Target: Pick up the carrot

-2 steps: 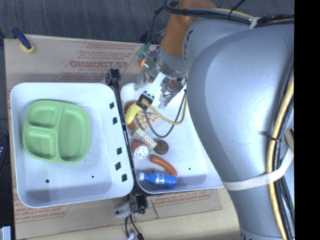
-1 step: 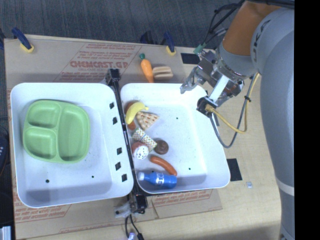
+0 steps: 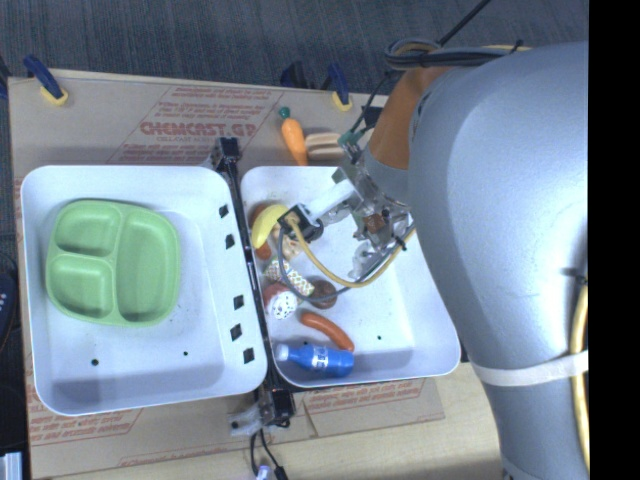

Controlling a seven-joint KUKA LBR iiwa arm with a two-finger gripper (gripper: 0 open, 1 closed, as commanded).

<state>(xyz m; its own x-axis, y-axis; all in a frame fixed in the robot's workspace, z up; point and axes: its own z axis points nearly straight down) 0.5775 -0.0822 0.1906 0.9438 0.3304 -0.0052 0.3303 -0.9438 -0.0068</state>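
Resting carrot [image 3: 292, 140] apart from claw [image 3: 371, 254]

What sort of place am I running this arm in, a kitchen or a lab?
Most likely a robotics lab bench, not a kitchen: two white bins sit on printed cardboard held by blue clamps, the carrot and banana look like toys, and the floor is carpet.

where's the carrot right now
Camera view, upper middle: the carrot lies on the cardboard outside both bins, just past the right bin's far rim, beside a tan piece.
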